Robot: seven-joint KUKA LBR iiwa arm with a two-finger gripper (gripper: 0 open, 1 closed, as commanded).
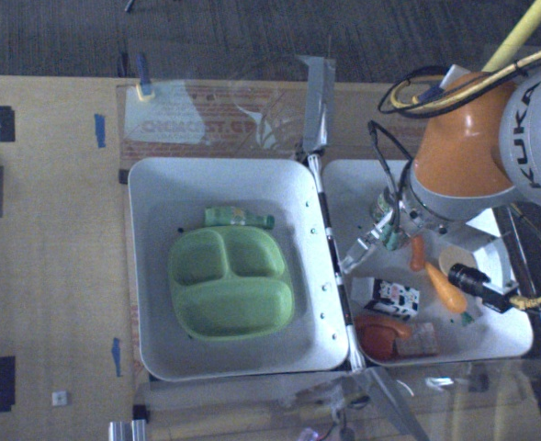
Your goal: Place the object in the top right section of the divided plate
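Arm hanging over right bin point(513, 333); pincer point(391, 228) opening and load impossible to tell. Likely object, orange carrot point(446, 289), lying just right of pincer. Divided plate point(231, 280) sitting well left. Risk: neighbouring clutter fouling grasp, carrot slipping.

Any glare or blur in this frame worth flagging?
Camera view: soft all over, small items in the right bin smeared; glare on the clear sheet behind the left bin; the green divided plate evenly lit with a faint shadow; the arm shades its bin.
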